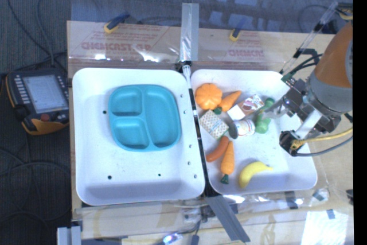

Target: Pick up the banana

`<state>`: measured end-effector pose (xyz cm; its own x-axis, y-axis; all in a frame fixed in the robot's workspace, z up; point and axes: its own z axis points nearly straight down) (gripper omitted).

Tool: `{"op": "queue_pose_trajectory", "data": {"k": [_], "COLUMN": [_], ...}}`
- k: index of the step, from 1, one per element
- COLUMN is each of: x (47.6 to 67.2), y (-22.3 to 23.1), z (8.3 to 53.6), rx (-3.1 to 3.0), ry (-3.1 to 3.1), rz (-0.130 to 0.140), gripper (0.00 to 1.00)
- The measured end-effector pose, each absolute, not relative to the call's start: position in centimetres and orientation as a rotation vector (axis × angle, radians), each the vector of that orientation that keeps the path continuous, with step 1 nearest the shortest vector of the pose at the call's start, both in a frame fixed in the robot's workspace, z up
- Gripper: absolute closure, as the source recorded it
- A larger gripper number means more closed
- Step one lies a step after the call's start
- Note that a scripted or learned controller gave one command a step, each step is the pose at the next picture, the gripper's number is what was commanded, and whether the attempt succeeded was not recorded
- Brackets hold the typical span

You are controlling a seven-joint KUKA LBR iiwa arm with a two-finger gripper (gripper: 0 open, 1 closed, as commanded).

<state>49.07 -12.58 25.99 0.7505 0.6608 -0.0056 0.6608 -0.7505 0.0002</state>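
We see the small yellow plastic banana [253,172] lying in the front part of the right-hand shallow white bin [298,178], just beside the tip of an orange toy carrot [227,160]. Behind these sit a round orange toy pumpkin [207,96], a checkered packet [213,123], a small labelled can [245,127] and a green toy piece [262,123], all crowded together. The grey arm's two-finger gripper [293,123] hangs over the bin's right side, well apart from the banana. We cannot tell how its jaws stand; nothing shows between them. The left-hand white bin [92,181] holds a blue divided plastic tray [143,116].
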Motion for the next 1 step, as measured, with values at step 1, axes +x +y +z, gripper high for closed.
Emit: {"op": "queue_pose_trajectory", "data": {"k": [1], "x": [48.15], "y": [-13.89], "z": [11.74], "rx": [3.03], "ry": [0.842], "rz": [-0.012], "gripper": [0.0]}}
